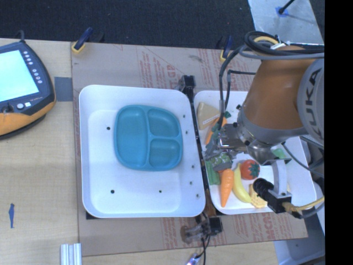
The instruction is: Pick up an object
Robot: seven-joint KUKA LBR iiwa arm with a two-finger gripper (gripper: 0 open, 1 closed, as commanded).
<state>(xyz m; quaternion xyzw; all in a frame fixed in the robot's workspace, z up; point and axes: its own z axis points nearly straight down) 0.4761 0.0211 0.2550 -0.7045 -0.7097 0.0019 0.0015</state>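
The right bin (242, 208) holds several toy foods: an orange carrot (225, 185), a yellow banana (241, 190), a red tomato (249, 169), a tan wedge (208, 114) and a green leafy piece (219, 162). My gripper (219, 147) hangs low over the left side of this bin, just above the green piece and beside the bin's left wall. The orange-and-grey arm (278, 101) covers much of the bin's middle and right. I see nothing clearly lifted off the bin floor.
The left bin (138, 206) holds a blue divided plate (148, 137). A black divider bar (196, 142) runs between the bins. A teach pendant (19, 87) lies at the far left of the bench. Cables (226, 87) trail from the wrist.
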